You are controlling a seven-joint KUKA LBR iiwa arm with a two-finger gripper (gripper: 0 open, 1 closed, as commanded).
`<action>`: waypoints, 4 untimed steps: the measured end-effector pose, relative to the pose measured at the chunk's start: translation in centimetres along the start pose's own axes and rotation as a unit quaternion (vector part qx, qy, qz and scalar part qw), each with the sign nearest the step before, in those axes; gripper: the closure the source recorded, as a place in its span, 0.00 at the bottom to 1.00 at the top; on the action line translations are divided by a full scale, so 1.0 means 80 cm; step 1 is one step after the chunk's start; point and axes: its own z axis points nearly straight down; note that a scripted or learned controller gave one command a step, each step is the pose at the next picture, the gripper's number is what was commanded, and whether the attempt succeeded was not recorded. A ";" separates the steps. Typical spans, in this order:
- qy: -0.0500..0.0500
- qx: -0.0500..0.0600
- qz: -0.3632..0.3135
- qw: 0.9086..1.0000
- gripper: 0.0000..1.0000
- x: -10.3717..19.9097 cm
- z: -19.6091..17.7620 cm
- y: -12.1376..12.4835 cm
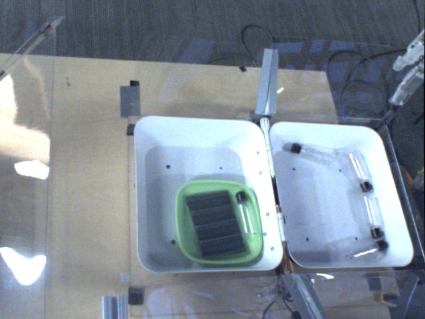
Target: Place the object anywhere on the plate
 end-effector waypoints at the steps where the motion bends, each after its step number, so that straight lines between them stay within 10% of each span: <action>1: -0.001 0.000 -0.050 0.999 0.00 -0.043 0.001 -0.001; 2: 0.002 0.000 -0.012 1.000 0.00 -0.021 0.087 0.039; 4: -0.001 0.000 -0.095 0.996 0.00 -0.048 0.000 -0.003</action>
